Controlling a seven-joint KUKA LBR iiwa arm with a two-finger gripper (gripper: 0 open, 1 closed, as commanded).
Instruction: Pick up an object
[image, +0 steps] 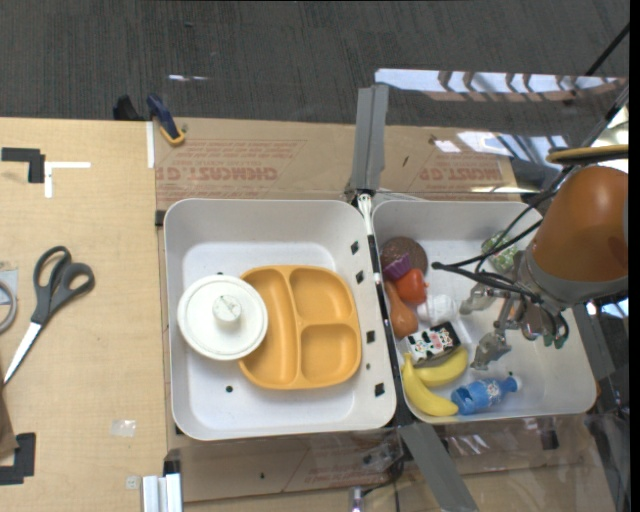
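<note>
1. Left bin (190, 400): white, shallow. It holds a yellow divided plate (300, 328) with three compartments, and a white round lid (223, 316) with a centre knob that overlaps the plate's left edge.
2. Right bin (560, 395): white, shallow. Its objects are crowded along the left wall.
3. Contents, top to bottom: a dark purple-red round item (403, 258); a red-orange piece (410, 287); an orange piece (401, 318); a small black-and-white cow-patterned item (432, 343); a banana (432, 385) curving beneath it; a blue bottle (484, 393) lying on its side just beside the banana's right end.
4. Arm (585, 235): orange band over the right bin's right part.
5. Gripper (505, 335): low in the right bin, right of the cow-patterned item and above the blue bottle; nothing visible between its fingers; whether they are spread or closed cannot be told.
6. Bench, left: scissors (50, 290), black handles.
</note>
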